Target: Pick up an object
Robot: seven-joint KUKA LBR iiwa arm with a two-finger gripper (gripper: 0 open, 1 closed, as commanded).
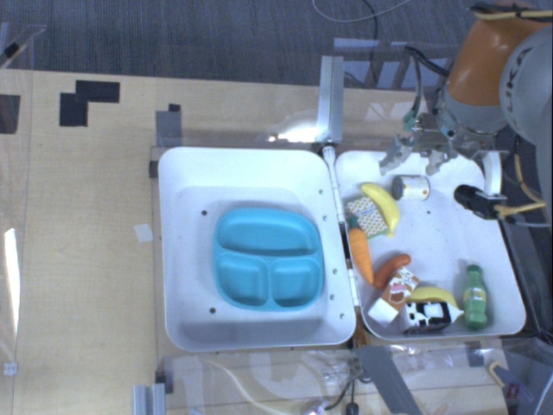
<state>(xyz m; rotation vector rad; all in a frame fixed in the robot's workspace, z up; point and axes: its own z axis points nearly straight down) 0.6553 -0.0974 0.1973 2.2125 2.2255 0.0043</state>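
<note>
Nearest my cam is the front rim of the two bins; I'll go big to small from there. Left bin (186, 232) carries a blue divided tray (266, 258), sitting roughly centre, three compartments, nothing in them. Right bin (492, 258) holds all the small stuff. Arm (497, 67) comes in over that bin's back right corner, grey w/ orange band. Gripper (416, 156) hangs over the back edge of the right bin, fingers spread wide w/ nothing between them. Just below it, near the back edge, lies a small silver can (411, 187) on its side, apart from the fingertips. Banana (383, 204) lies just left of the can, w/ a patterned pouch (366, 217) touching it, close to the left wall. Carrot (360, 255) runs along the left wall, approx mid-bin. Red sausage-shaped item (390, 269) sits right beside the carrot. Front edge: a small carton (396, 292), a black-and-white cow toy (423, 316) w/ a second yellow piece (432, 296) on top, and a green bottle (474, 296) toward the front right corner.
</note>
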